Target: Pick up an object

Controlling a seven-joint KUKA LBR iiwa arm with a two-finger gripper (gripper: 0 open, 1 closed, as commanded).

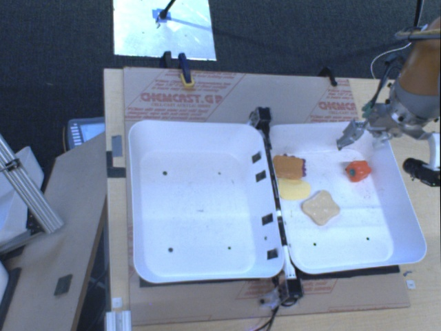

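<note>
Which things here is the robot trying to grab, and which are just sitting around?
For the job:
gripper
red-orange object
brown block
yellow disc
tan bread-like piece

Just lying about:
left white bin
blue and yellow clamp
shiny sheet

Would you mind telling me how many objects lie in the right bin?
4: a brown-orange block by the divider, a yellow disc below it, a beige piece lower right, a red-orange item farther right.

pincer (355, 133): over the right bin's (406, 236) far edge
tomato toy (357, 171): just before the pincer
bread pieces (303, 185): left of and before the pincer, in the right bin
left bin (200, 198): well left of the pincer
</note>
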